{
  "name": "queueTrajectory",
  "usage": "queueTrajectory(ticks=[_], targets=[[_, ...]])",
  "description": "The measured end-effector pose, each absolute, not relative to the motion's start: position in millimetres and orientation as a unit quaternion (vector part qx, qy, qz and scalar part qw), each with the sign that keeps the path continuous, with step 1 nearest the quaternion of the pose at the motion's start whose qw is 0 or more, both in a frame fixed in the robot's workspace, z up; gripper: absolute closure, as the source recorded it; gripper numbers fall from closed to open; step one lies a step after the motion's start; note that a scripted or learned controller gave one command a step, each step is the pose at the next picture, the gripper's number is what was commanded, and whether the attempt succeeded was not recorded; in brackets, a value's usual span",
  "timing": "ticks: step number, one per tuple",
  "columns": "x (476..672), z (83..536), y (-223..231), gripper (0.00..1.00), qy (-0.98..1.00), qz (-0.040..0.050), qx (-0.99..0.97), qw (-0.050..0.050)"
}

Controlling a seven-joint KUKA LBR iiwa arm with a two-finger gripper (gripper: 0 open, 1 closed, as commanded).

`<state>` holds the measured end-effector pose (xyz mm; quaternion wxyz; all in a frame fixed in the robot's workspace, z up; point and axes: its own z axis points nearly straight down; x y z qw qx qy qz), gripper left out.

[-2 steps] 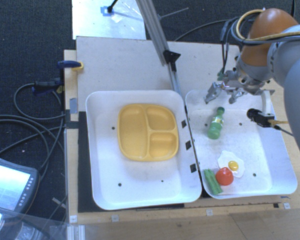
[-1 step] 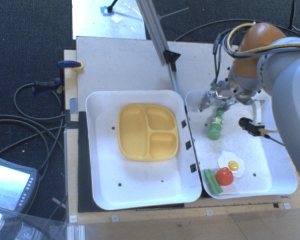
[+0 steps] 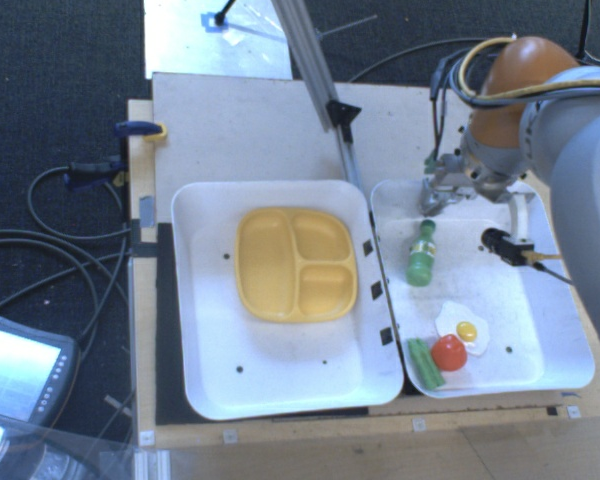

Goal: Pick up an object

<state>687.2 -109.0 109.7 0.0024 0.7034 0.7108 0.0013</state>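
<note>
The green bottle point(image 3: 421, 254) lies in the right bin point(image 3: 555, 363), just below the tool point(image 3: 438, 196); whether the tool is spread or pressed together, I cannot tell.

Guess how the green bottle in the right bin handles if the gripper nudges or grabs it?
The green bottle lies on its side, so a sideways nudge would probably roll it across the right bin. Its round, smooth-looking body could slip between the fingers. It looks like a small toy, so likely light and stiff.
</note>
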Motion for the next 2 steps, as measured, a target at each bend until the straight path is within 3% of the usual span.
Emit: queueTrajectory(ticks=[2], targets=[[692.1,232,-120,1.0,0.708,0.0027,0.706,0.004]])
